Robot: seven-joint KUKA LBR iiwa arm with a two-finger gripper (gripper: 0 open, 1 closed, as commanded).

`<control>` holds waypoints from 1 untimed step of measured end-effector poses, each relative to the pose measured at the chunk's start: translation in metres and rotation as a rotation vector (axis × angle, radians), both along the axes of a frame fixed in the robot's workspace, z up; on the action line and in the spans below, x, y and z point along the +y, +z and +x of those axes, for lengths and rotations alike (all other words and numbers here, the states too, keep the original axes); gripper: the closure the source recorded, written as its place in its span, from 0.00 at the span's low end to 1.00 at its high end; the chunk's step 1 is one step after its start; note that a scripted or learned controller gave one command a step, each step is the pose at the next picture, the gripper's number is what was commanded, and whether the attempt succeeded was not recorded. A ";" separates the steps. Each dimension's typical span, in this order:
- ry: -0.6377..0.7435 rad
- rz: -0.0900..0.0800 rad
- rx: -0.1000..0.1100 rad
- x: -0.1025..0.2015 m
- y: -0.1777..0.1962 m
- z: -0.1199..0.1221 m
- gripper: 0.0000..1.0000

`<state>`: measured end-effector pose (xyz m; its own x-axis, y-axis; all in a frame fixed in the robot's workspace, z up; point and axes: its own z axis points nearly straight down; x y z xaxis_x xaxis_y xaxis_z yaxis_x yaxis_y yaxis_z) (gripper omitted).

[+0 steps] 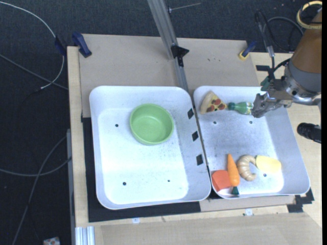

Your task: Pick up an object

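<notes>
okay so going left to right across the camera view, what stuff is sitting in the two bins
Green bowl in the left bin → pizza slice toy in the right bin → green bottle-like toy by the gripper. Along the near edge: orange-red block → carrot → croissant-like toy → yellow piece.

Bench (133, 60): light wooden board on dark carpet, with blue clamps at its 10 o'clock (82, 45) and 1 o'clock (248, 49) corners and a metal post (164, 24) rising from its 12 o'clock edge. Directly on it, over a black mat (143, 209) that shows along the 6 o'clock side, lie two shallow white bins touching side by side: the left bin (107, 188) toward 9 o'clock, the right bin (286, 142) toward 3 o'clock. Small black tabs (194, 135) mark the seam between them.
</notes>
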<state>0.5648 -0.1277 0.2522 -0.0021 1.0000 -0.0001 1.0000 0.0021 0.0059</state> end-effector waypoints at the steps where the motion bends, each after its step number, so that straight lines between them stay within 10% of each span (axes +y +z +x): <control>1: 0.005 0.007 0.013 0.063 0.005 -0.008 1.00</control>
<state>0.5566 -0.0650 0.2573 -0.0066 1.0000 0.0064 1.0000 0.0067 -0.0067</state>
